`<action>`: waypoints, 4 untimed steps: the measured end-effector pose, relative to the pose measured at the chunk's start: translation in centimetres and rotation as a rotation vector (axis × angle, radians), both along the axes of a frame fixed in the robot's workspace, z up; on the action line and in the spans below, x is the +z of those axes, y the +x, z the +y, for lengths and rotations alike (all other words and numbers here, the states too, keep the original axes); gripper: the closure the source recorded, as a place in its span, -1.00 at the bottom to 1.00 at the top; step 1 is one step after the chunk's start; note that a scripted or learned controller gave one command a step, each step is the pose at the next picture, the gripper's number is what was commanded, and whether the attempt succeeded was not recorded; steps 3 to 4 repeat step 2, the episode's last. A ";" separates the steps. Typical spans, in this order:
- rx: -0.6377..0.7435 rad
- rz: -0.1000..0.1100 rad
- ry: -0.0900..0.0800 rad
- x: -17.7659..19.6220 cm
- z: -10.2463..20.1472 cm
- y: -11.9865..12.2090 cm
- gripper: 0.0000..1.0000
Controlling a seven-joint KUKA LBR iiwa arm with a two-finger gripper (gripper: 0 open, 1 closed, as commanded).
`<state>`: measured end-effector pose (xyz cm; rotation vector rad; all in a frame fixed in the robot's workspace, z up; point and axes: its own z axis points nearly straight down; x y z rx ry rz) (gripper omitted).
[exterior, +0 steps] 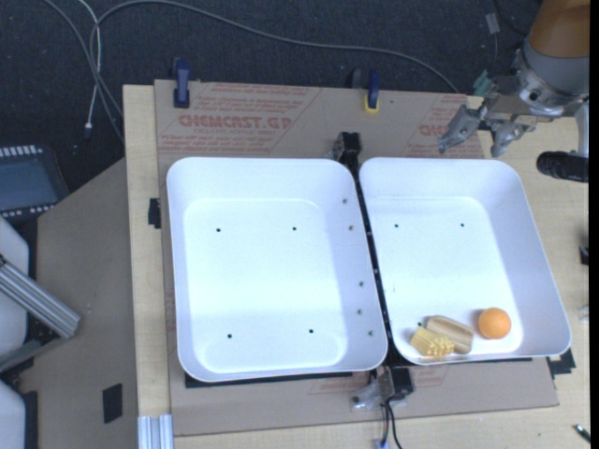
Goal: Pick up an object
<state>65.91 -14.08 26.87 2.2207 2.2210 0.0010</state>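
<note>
Hand (pixel 480 135) sits at top right, above the far edge of the right-hand shallow white plastic bin (pixel 524 215), over the cardboard-covered tabletop (pixel 281 120). Fingers are spread apart with nothing between them. Grey arm with orange band (pixel 560 28) comes in from the upper right corner. Pickable items are all in the near end of the right bin: round orange ball (pixel 494 323), tan oblong bread-like piece (pixel 450 329), small yellow corn-cob-shaped piece (pixel 430 344) touching it. All well apart from the hand. Left-hand shallow white plastic bin (pixel 187 251) sits beside it.
</note>
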 end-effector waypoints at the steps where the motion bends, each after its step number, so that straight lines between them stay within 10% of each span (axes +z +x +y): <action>1: 0.004 0.008 0.002 -9.0 6.3 -2.9 -1.00; 2: 0.010 0.000 0.003 -8.0 17.7 -6.7 -1.00; 4: 0.010 0.000 0.003 -8.0 17.7 -6.7 -1.00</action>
